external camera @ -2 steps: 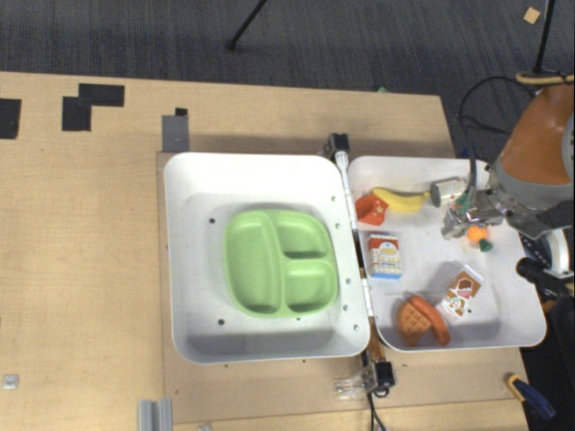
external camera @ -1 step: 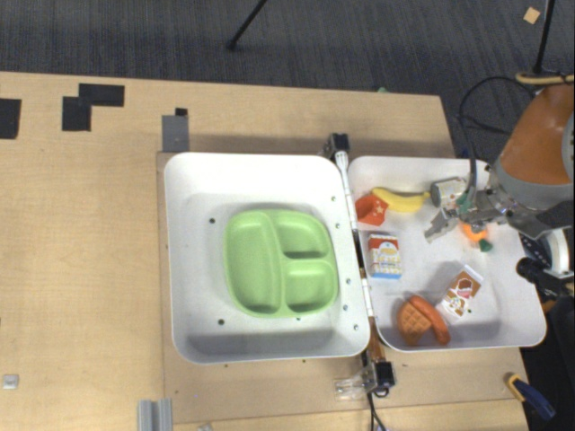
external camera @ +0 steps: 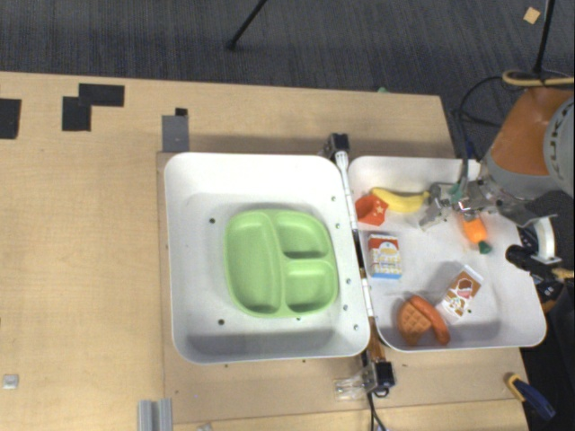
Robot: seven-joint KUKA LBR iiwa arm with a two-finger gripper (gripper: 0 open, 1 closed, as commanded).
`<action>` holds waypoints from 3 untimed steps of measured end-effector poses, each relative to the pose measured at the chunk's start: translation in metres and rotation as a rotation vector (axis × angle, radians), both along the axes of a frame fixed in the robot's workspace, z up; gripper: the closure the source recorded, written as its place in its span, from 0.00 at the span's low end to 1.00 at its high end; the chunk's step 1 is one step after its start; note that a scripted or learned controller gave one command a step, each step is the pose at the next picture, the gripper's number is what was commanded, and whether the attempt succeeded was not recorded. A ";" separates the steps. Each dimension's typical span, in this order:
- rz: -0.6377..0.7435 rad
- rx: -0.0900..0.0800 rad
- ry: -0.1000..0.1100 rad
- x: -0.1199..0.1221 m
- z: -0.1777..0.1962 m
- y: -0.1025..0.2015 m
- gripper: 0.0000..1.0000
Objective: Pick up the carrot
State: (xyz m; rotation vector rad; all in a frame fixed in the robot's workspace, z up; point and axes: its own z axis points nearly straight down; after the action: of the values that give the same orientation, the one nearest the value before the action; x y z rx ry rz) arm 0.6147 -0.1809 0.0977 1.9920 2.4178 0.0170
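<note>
The carrot (external camera: 473, 230) is short and orange with a green tip. It lies in the right bin (external camera: 517, 330) near its far right side, tilted slightly. My gripper (external camera: 431, 206) hovers over the bin's far part, just left of and above the carrot. Its fingers point left toward the right end of a yellow banana (external camera: 398, 200). They stand open with nothing between them. The carrot lies free, beside the wrist rather than between the fingers.
The right bin also holds a red piece (external camera: 369, 209), a small carton (external camera: 384, 256), a flat packet (external camera: 461, 294) and a brown-orange toy food (external camera: 422, 321). A green divided plate (external camera: 280, 260) sits in the left bin (external camera: 193, 330).
</note>
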 end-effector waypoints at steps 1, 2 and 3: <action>0.002 -0.003 0.002 -0.001 0.009 -0.001 1.00; 0.002 -0.001 0.003 0.000 0.009 0.000 0.00; 0.005 -0.003 -0.001 0.001 0.020 0.000 1.00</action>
State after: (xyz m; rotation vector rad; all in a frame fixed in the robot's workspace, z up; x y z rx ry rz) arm 0.6156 -0.1810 0.1179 1.9840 2.4206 0.0148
